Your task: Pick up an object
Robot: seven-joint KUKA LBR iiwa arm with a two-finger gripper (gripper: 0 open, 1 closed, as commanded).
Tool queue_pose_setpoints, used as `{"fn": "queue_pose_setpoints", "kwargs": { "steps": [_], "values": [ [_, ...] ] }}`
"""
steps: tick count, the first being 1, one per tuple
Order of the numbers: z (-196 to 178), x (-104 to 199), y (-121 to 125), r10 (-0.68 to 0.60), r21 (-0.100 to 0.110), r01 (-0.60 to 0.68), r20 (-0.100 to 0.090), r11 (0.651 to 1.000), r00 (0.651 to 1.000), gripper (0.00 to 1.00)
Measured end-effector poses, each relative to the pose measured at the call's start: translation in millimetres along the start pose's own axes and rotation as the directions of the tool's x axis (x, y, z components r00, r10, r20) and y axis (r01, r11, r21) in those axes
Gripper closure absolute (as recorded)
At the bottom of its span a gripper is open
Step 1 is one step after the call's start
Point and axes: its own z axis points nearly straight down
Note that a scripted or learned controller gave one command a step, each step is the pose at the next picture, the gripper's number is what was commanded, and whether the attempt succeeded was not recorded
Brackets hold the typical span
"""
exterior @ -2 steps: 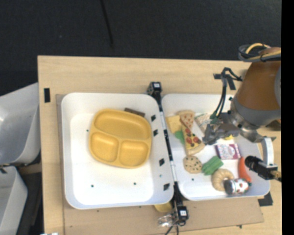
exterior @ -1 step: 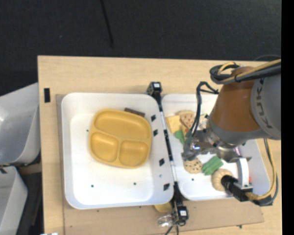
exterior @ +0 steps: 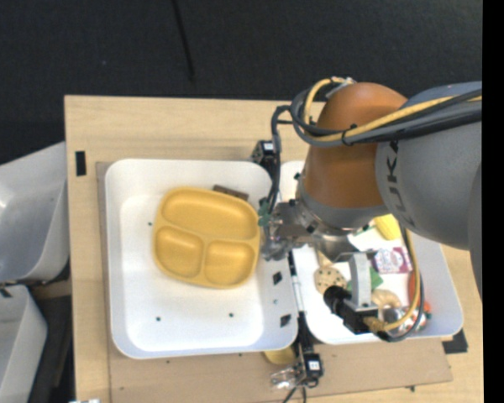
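- One yellow divided tray (exterior: 206,237) lies in the left bin (exterior: 130,309).
- End effector (exterior: 277,235) sits at the tray's right edge; its grip state cannot be told.

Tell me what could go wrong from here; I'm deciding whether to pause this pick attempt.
1. The arm's orange band blocks the camera's view of much of the right bin, so a missed grasp there could go unnoticed.
2. The right bin's items, such as the pink-labelled packet, lie crowded together, so a pick may snag neighbours.
3. The yellow divided plate in the left bin looks wide and shallow, likely hard to pinch.
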Motion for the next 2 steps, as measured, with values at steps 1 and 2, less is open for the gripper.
{"fn": "queue_pose_setpoints", "kwargs": {
  "steps": [1,2],
  "values": [
    [-112,5,1,0.01,-0.006,-0.01,0.004,1.0,1.0,1.0],
    [-174,38,1,0.007,-0.003,-0.007,0.004,1.0,1.0,1.0]
  ]
}}
